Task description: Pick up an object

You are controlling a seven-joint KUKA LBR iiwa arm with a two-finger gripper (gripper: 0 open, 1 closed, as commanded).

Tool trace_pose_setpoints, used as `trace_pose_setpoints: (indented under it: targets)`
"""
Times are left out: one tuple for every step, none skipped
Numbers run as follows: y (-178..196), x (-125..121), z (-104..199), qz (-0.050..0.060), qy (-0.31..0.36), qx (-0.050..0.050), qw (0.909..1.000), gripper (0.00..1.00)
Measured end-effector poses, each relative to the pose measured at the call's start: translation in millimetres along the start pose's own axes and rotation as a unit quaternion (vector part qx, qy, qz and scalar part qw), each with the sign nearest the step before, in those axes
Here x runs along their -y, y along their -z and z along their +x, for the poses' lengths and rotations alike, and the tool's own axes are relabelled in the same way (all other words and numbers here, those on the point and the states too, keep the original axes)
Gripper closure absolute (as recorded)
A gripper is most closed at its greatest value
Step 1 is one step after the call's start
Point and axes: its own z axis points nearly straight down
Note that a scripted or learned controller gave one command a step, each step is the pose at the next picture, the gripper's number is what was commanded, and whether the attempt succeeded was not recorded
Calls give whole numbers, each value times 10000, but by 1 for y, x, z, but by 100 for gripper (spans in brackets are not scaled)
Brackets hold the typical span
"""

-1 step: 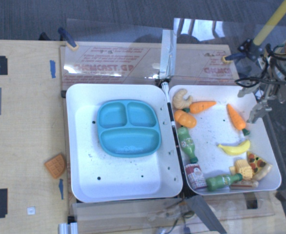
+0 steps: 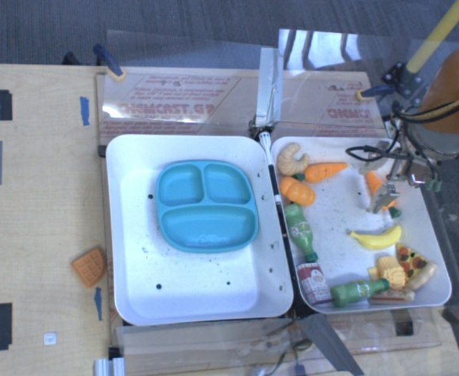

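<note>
The grey arm with its orange band (image 2: 455, 77) reaches in from the right over the right-hand shallow white bin (image 2: 441, 257). Its gripper (image 2: 384, 202) hangs low above that bin's upper right part, and whether the fingers are apart or together cannot be told at this size. A small orange carrot-like piece (image 2: 373, 183) lies just beside the gripper, to its upper left.

The right bin carries the toy foods. A beige croissant-shaped piece (image 2: 291, 158) sits near the upper left corner, with a long orange carrot (image 2: 324, 171) just right of it and a rounder orange piece (image 2: 298, 191) below. A green bottle (image 2: 300, 231) lies along the left wall, and a red-and-white can (image 2: 314, 282) sits below it. A second green bottle (image 2: 358, 291) lies across the lower edge. A yellow banana (image 2: 377, 237) rests near the middle, below the gripper, and a pizza slice (image 2: 412, 261) lies at lower right beside a yellow block-like piece (image 2: 389, 271).

The left white bin (image 2: 135, 288) holds a blue three-compartment plate (image 2: 207, 206). On the wooden table (image 2: 34, 210), left of that bin, lies a small orange waffle-like square (image 2: 89, 266).
</note>
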Motion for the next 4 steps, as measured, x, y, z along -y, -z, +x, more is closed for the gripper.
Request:
trace_pose_setpoints:
  targets:
    - [-12, 1, 10, -9, -423, -29, 9991, 0]
    - [-11, -5, 22, -4, -791, -21, 9969, 0]
    - [3, -6, 18, 8, -777, 44, 9970, 100]
    - [2, -7, 18, 5, -775, 35, 9970, 0]
